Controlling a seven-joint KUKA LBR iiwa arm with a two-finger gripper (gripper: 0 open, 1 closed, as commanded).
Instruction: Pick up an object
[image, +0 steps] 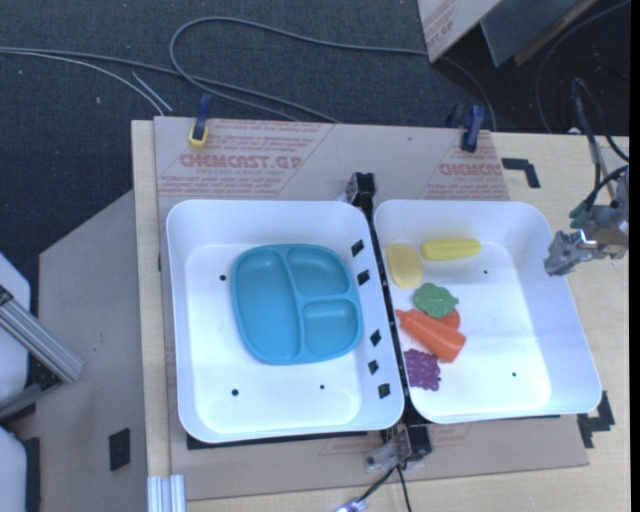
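I'm hovering the gripper (566, 252) at the right bin's (520, 385) edge, can't tell its finger state; the corn (450, 248) is lying lengthwise straight toward it, nearest target.

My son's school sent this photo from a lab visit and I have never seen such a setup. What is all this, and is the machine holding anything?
One camera looks down at a slant on a bench with two shallow white bins. The left bin holds a blue divided plate. The right bin holds toy food: a yellow corn cob, a pale yellow piece, a green leafy piece, an orange carrot and purple grapes. At the right edge is the robot arm's gripper, over the right bin's rim. Nothing shows between its fingers.
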